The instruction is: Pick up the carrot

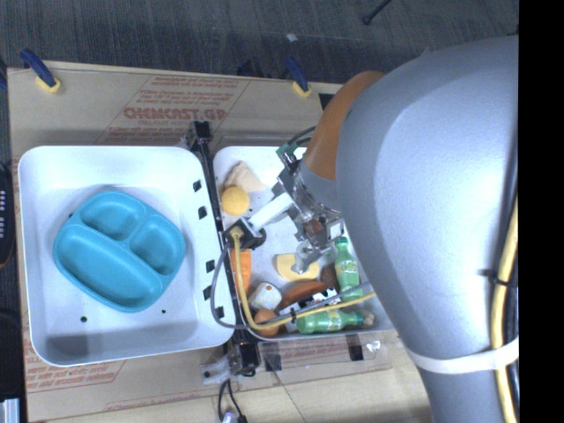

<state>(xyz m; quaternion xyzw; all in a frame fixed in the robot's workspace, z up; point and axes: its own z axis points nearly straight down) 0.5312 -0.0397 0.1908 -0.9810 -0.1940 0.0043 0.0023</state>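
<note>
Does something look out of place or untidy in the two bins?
The left bin is tidy, holding one blue divided plate. In the right bin the toy food lies crowded at the near end: the carrot sits against the dividing wall, and two green bottles lie tipped over.

On the desk [159, 104] two bins sit side by side: the left bin [53, 174] holds a divided plate [119, 249], the right bin [256, 159] the carrot [244, 276] among bottles [330, 320].

1. I work in a robotics lab, not a home: my bench [176, 104] is a board held by blue clamps [40, 70].
2. Two white bins [35, 236] sit side by side, wired with loose cables [216, 280].
3. Toy food [234, 201] fills one.
</note>
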